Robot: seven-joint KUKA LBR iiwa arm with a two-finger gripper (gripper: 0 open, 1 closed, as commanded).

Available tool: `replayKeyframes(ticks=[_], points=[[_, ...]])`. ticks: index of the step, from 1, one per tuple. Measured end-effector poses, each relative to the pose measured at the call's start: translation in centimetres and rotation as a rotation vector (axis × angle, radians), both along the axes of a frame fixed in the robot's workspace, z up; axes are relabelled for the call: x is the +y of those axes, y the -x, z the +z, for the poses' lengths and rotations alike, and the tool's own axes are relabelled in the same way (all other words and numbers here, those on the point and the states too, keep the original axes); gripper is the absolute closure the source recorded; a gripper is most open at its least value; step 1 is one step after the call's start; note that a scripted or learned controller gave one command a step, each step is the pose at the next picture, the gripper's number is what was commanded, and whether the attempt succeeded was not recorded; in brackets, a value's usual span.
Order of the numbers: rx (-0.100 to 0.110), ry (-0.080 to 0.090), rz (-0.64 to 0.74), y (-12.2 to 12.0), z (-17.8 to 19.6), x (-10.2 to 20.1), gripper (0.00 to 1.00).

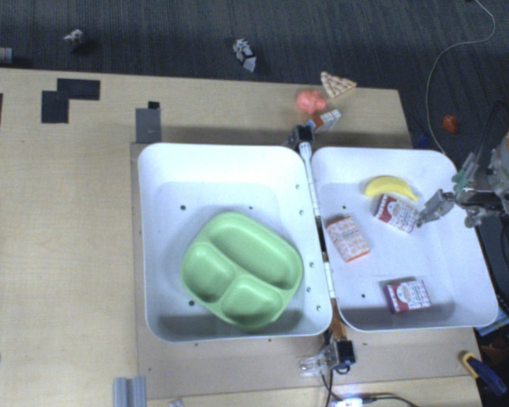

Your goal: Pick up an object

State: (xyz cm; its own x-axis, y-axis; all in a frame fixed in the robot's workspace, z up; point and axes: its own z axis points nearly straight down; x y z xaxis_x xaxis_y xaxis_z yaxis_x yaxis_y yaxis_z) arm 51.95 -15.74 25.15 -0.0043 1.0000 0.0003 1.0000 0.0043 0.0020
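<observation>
Even, fairly bright overhead light; the white bins [237, 164] look slightly washed out. A soft shadow lies under the green tray [242, 267]. Overall slightly blurry.

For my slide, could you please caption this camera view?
Gripper beside a red carton and banana.

Light wooden bench [59, 253] carries 2 shallow white bins side by side — left bin [153, 227], right bin [467, 270], rims touching at the middle. Black patches [68, 96] on the bench's far-left area, a small grey block [148, 124] just behind the left bin. Behind the bins' junction: pink ball [310, 102], a tan wedge-shaped item [338, 85] just beside it, a small red-and-white item [327, 119] — type unclear. Clips and cables [335, 359] at the near edge between bins.
</observation>
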Motion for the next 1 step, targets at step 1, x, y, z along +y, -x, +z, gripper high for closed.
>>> replayKeyframes(ticks=[1], points=[[0.002, 0.0, -0.003, 0.95, -13.75, -2.98, 0.0]])
